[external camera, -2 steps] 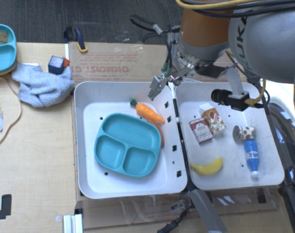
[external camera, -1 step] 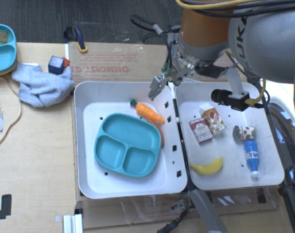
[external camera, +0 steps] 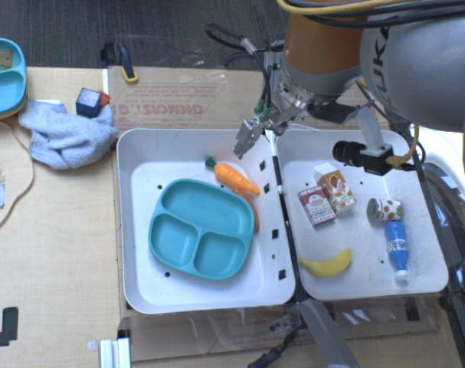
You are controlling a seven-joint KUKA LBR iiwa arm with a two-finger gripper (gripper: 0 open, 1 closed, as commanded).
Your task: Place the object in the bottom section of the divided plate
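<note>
Your arm (external camera: 347, 44) over the bins' far edge, gripper (external camera: 251, 135) hanging there with nothing between its fingers, spread hard to tell, teal divided plate (external camera: 202, 238) in left bin (external camera: 132, 228), toy carrot (external camera: 236, 179) touching the plate's far rim, banana (external camera: 326, 264) in right bin (external camera: 431, 278).

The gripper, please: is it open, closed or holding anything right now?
Gripper: cannot be told; nothing visible between its fingers, and the carrot lies in the left bin.
</note>
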